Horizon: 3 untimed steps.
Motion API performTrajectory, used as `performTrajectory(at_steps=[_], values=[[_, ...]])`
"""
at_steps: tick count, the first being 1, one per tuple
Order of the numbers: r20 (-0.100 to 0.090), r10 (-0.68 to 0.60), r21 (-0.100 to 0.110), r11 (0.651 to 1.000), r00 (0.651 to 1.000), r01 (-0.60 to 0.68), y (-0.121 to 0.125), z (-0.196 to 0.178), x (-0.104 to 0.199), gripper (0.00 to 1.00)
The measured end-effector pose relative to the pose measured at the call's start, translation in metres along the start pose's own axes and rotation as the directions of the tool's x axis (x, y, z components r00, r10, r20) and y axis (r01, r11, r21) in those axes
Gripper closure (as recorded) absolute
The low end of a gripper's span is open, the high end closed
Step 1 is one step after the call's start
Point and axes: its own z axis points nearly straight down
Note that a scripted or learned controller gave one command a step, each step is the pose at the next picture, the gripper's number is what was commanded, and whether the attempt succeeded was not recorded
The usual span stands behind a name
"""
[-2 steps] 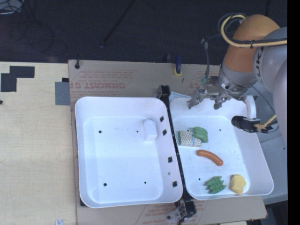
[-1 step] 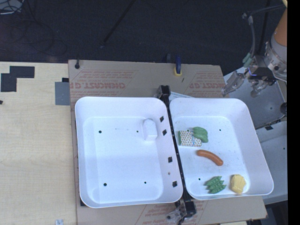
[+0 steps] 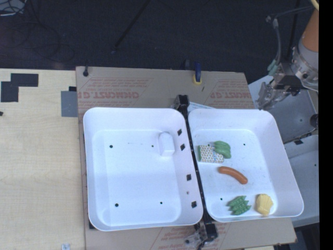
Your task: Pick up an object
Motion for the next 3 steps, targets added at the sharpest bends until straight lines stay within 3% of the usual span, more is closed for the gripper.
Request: performTrajectory(at_steps=[1,2,3], values=[[0.002,0.007,-0.011,1.000,1.000,-0.007,-0.055,-0.092,-0.037,1.00],[-0.005,0.001,0.014,1.000,1.000,-0.001,-0.010,0.103,-0.014,1.00],[-0.006,-0.011,-0.009,1.000,1.000,0.011,-0.044,0.012,0.109,1.00]])
